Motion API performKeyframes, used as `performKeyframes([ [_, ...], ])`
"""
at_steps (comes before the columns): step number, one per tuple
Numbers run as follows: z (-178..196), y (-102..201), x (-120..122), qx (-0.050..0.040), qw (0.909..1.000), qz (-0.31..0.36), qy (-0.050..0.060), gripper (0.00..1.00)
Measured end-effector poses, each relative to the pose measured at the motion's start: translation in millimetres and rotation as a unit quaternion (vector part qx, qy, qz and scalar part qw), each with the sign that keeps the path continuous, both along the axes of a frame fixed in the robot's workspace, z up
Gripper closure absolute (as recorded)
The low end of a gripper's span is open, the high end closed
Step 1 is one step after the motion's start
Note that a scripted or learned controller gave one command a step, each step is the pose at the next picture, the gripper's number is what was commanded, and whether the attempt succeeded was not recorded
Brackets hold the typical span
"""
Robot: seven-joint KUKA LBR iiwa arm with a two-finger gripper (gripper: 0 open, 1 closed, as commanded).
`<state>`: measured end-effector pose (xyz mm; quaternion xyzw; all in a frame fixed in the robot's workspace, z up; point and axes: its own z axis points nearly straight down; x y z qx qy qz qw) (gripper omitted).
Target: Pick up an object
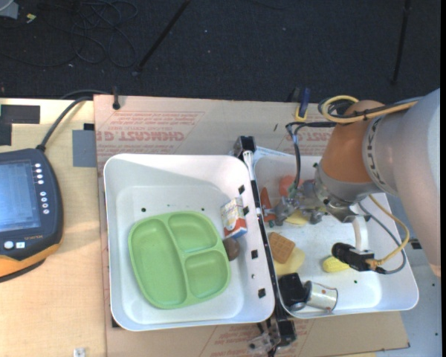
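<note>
Nearest you, in the right bin [390, 285], a can [312, 296] lies on its side against the near wall, its black end toward the left bin. Just beyond it a tan waffle [282, 246] rests partly on a yellow chunk [294, 262]. To their right, apart from both, lies a yellow lump [333, 264].

In the left bin [156, 184] you see a green plate [180, 257] with three compartments on the near half of the floor. A brown lump [232, 249] touches the plate's right edge. A small carton [234, 218] stands just beyond that lump, close to the bin's right wall.

Farther back in the right bin, the gripper [303, 199] is down among a cluster in the far-left part. A grey piece [276, 216] lies just to its left and a yellow bit [299, 218] just on its near side. A red stick [265, 198] runs along the left wall, and a red piece [285, 185] sits on the gripper's far side.

From this angle you cannot tell whether the gripper is spread or pressed together, or whether it pinches anything. The objects you can make out lie on the bin floors.

The arm [405, 147] reaches in from the right, with its orange band [348, 151] over the far half of the right bin. Both bins sit on a sheet of cardboard [171, 125] on the worktop [30, 303]. A pendant [15, 199] with a screen lies on the worktop, well left of the bins.
</note>
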<state>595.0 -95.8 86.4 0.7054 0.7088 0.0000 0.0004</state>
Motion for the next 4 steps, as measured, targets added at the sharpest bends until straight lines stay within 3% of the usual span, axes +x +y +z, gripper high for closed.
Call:
performKeyframes([
  [1, 1.4, 2.8, 50.5, 0.0002, 1.0000, -0.002, 0.000, 0.00],
  [2, 104.3, -38.0, 50.3, -0.0014, 1.0000, -0.003, -0.003, 0.00],
  [3, -4.9, -35.1, 46.2, 0.0007, 1.0000, -0.003, 0.005, 0.00],
  [4, 87.5, -108.0, 49.7, -0.0026, 1.0000, -0.004, -0.003, 0.00],
])
